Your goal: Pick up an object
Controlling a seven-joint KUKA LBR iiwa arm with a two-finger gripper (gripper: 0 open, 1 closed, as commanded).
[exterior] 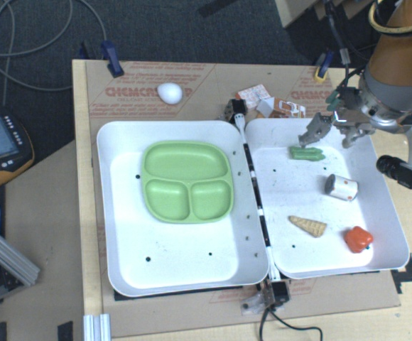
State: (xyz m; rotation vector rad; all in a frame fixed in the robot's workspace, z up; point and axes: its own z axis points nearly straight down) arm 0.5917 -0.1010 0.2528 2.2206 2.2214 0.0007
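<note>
Nearest the camera, in the right-hand shallow white plastic bin (pixel 387 222), a small red-orange rounded toy (pixel 359 239) lies by the front-right corner. Just left of it is a tan cone-shaped piece, like an ice-cream cone (pixel 309 225), lying on its side w/ the tip pointing left. Further back, a short white cylinder w/ a dark end (pixel 341 187) lies on its side, well apart from the cone. At the far end of that bin lies a flat green oblong item (pixel 306 153).

The left white bin (pixel 117 212) carries a pale green plastic divided plate w/ three compartments (pixel 187 181), sitting in the bin's far half.

Robot's gripper (pixel 329 129) hangs over the right bin's far edge, fingers spread wide w/ nothing between them; the left finger tip is just above the green oblong (touching or not – can't tell).

Beyond the bins, on the cardboard-covered worktop (pixel 206 84): a white egg-shaped object (pixel 169 92) and some crumpled small packets (pixel 266 102).
</note>
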